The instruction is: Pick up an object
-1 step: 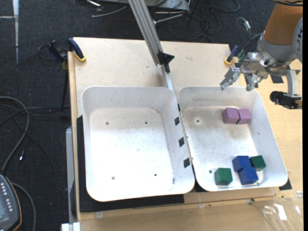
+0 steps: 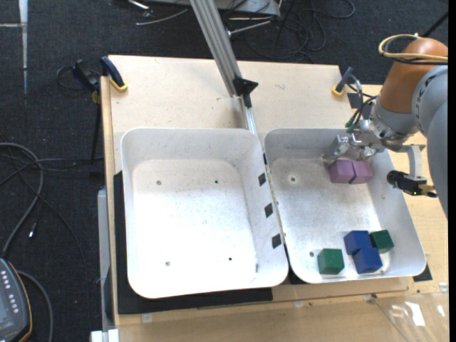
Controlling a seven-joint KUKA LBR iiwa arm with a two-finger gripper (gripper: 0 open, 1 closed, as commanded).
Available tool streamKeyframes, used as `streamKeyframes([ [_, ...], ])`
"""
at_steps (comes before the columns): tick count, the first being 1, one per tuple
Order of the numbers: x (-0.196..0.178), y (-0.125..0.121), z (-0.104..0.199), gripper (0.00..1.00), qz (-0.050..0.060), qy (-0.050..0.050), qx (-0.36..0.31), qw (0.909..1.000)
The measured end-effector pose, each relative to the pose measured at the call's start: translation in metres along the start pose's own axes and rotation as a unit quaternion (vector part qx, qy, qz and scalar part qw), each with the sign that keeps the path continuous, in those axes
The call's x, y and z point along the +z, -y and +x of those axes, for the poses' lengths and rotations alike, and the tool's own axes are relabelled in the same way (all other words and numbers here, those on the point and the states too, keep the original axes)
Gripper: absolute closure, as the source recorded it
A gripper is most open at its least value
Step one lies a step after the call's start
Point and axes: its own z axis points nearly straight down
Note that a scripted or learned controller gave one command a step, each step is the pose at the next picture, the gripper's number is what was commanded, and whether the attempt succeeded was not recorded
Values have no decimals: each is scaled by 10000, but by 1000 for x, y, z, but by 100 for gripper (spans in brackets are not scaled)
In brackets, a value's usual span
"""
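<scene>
A purple block (image 2: 350, 171) lies at the back of the right bin (image 2: 299, 205), near its far right wall. My gripper (image 2: 351, 150) hangs straight over the block's top edge and touches or nearly touches it. Whether the block is gripped cannot be made out. At the bin's front right sit a green block (image 2: 330, 261), a blue block (image 2: 362, 251) and a dark green block (image 2: 382, 240), close together.
The left bin (image 2: 135, 191) stands beside the right one. A slanted metal rail (image 2: 221, 45) crosses the bench's back towards the gap between the bins. The arm's orange band (image 2: 417, 66) sits over the right bin's far right corner.
</scene>
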Motion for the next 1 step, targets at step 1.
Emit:
streamKeyframes([
  [1,-2,38,28,0,-39,39,-13,10000],
])
